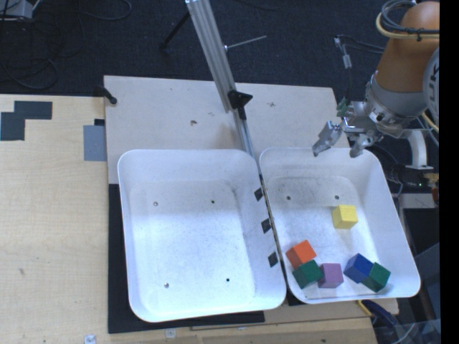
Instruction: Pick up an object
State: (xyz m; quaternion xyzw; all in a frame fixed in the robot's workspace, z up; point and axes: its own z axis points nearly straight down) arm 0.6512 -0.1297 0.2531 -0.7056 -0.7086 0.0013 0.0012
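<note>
Nearest the camera, along the front edge of the right bin (391,192), a row of small blocks lies close together. A blue block (358,266) and a dark green block (377,276) touch each other near the bin's front right corner. Just left of them sits a purple block (331,274), touching a second green block (307,273), and an orange block (301,252) rests against that green one on its far side, near the divider between the bins.

Farther back, a yellow block (345,216) lies alone toward the middle of the right bin, apart from the front row.

The left bin (129,213) stands beside it, sharing the middle edge where a slanted metal rail (215,56) rises from the bench.

At the far edge of the right bin, toward its far right corner, the gripper (337,142) hangs above the rim with its two fingers spread apart and nothing between them. The yellow block is the nearest piece to it, lying nearer the camera and below it; the front row of blocks is well apart from it, at the opposite edge of the bin. Above the gripper the arm's orange band (405,59) shows.
</note>
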